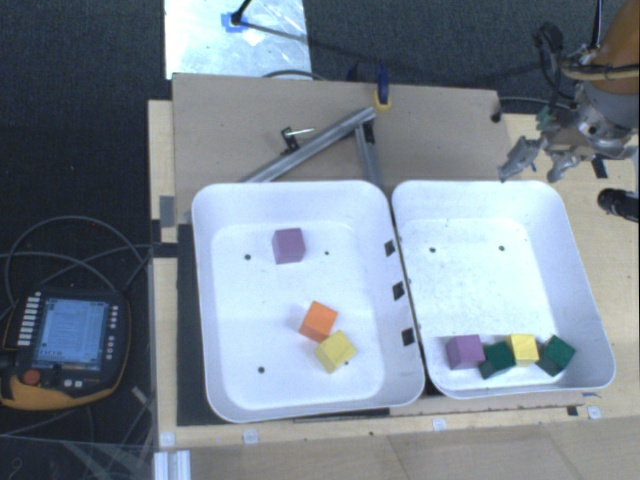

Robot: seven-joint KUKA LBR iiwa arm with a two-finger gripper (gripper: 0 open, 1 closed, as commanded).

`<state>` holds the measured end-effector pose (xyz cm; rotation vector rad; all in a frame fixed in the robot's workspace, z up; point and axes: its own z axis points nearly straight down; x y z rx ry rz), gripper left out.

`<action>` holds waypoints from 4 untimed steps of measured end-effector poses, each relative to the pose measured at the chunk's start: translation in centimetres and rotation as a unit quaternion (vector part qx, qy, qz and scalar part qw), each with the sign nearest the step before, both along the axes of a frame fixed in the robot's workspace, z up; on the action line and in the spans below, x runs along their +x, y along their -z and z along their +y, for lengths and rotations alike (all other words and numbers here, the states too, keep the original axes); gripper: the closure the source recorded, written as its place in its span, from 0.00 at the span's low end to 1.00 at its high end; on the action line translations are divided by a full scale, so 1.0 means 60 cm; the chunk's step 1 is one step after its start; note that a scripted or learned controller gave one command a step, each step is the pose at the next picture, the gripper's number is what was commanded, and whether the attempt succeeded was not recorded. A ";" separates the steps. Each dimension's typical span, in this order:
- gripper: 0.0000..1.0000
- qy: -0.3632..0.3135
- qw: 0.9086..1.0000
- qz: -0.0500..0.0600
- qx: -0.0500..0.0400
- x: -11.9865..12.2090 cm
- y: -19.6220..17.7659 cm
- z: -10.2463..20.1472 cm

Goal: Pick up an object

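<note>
**Blocks sat in both bins**

So the left bin (215, 268) had three cubes: a purple cube (288, 245) alone toward the back, then an orange cube (319, 320) touching a yellow cube (336, 351) closer to the front, both turned at an angle. The right bin (570, 258) had four in a row along its front wall: a purple block (464, 351), a dark green block (495, 359), a yellow block (524, 347) and a second green block (556, 353), all bunched together.

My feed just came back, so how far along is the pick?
Nothing looks picked yet. The pincer is spread open over the right bin's far rim, with nothing between its fingers. The purple, orange and yellow cubes sit in the left bin. Descent, grasp and lift remain.
</note>
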<state>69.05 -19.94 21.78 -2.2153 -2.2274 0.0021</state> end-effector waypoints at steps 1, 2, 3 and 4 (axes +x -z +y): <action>0.00 0.000 1.000 0.001 0.000 -0.004 0.085 0.017; 0.00 0.000 1.000 0.001 0.000 -0.010 0.160 0.028; 1.00 -0.001 1.000 -0.003 -0.001 -0.006 0.134 0.027; 1.00 0.001 1.000 -0.005 -0.001 -0.005 0.055 0.015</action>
